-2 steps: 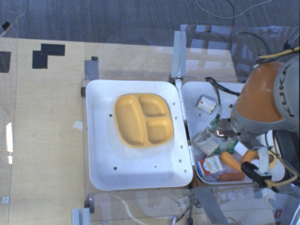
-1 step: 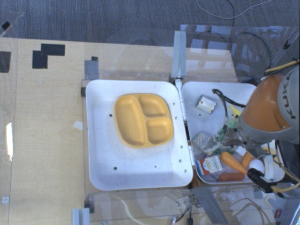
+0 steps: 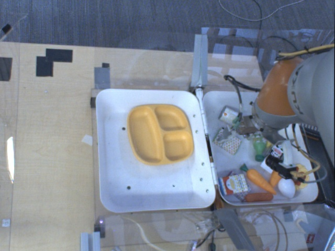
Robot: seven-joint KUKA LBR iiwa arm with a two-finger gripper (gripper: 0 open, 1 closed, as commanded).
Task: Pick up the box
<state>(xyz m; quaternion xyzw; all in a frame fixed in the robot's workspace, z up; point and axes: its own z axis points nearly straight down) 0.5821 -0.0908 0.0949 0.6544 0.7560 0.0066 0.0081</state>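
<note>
Arm over right bin (image 3: 313, 192); gripper (image 3: 246, 123) low among the clutter, finger state cannot be told.
Box (image 3: 236, 184) lies flat near the right bin's front-left corner, just beside a carrot (image 3: 260, 181), apart from gripper; yellow divided plate (image 3: 159, 133) sits in left bin (image 3: 112, 192).

I see the arm (image 3: 293, 88) reaching into the right bin (image 3: 314, 195), its gripper (image 3: 242, 123) low among the clutter just beside a small white box (image 3: 229, 114) near the bin's far left corner. Below the box lies a patterned packet (image 3: 228, 141); further toward the bin's near edge sit a carrot (image 3: 260, 181) and a white egg (image 3: 286, 187). Left of that bin, the other bin (image 3: 112, 192) holds a yellow divided plate (image 3: 159, 133)
</note>
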